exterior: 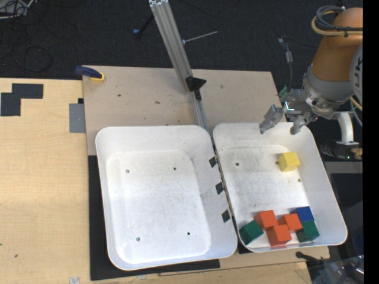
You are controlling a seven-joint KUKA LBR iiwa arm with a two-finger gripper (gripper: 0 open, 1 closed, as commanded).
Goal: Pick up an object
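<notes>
My gripper (283,125) hangs open over the far edge of the right bin (260,176), with nothing between its fingers. A yellow cube (288,161) lies alone in that bin, a short way nearer the camera than the gripper. At the bin's near end sits a cluster of blocks: an orange block (266,219), a second orange block (279,234), a third orange one (292,222), a blue block (304,214), a green block (251,231) and a dark green block (308,233).
The left bin (118,158) sits beside the right one, with black clips (218,187) along the shared edge. A slanted aluminium rail (174,46) rises behind the bins. A light wooden table (41,176) lies to the left.
</notes>
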